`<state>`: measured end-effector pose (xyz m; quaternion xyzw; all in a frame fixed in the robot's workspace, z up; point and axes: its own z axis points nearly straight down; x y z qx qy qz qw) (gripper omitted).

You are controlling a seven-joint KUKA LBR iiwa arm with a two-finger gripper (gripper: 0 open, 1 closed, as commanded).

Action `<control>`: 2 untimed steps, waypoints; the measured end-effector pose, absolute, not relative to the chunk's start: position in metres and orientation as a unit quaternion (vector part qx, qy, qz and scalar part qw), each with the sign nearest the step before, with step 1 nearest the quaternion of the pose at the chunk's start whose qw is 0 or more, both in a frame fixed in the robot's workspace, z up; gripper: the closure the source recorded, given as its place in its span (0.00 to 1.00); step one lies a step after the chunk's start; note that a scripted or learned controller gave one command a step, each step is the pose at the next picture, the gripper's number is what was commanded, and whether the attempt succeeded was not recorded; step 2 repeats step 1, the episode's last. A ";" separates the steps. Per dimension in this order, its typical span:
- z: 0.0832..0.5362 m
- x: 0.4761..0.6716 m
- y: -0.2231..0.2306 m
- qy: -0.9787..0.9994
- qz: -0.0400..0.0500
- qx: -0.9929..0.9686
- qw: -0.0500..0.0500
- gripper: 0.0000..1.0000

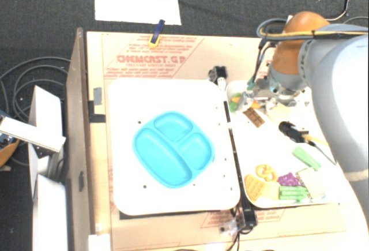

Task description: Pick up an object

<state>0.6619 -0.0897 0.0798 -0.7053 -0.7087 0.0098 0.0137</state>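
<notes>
My gripper [258,98] hangs low over the far left corner of the right bin [271,149], below the grey wrist and its orange band. A brown bar-shaped piece [253,117] lies just in front of the gripper, and a small green and yellow piece [234,105] sits by its left side. Whether either one touches the gripper cannot be told. Further forward in the same bin lie a light green block [306,157], a yellow pretzel shape [265,172], a purple piece [286,179], a green ridged piece [292,193] and a pale slab [312,183].
A blue divided plate [173,148] lies in the middle of the left bin [130,186]. A black clip [218,75] sits at the far end of the rim between the two bins. The big grey arm covers the right bin's right side.
</notes>
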 end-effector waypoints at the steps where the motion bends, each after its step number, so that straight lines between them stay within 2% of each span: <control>1: 0.091 0.663 -0.093 -0.709 0.011 -0.705 0.010 1.00; 2: 0.091 0.663 -0.093 -0.709 0.011 -0.705 0.010 1.00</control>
